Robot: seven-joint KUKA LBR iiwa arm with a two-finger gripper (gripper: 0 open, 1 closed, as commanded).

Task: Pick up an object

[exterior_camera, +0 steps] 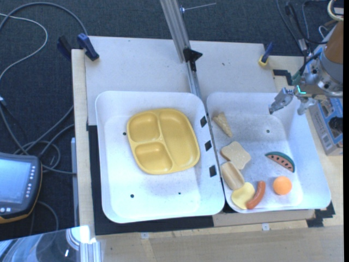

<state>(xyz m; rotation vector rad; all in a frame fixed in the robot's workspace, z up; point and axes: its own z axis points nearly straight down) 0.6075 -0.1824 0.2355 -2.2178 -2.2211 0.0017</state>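
Note:
The right bin [305, 146] holds several toy foods: a cone-shaped piece [222, 124], a slice of bread [235, 154], a hot-dog bun [232, 174], a banana [242, 195], a sausage [256, 194], an orange [282, 185] and a watermelon slice [280, 161]. My gripper [290, 102] hangs over the bin's far right corner, above and away from the foods. Its two fingers stand apart, with nothing between them.
The left bin [109, 162] carries a yellow divided plate [162, 141]. A metal pole [174, 15] slants down to the seam between the bins. Blue clamps [87, 45] and a yellow clamp [265, 58] sit at the bench's far edge. A screen [16, 184] lies at lower left.

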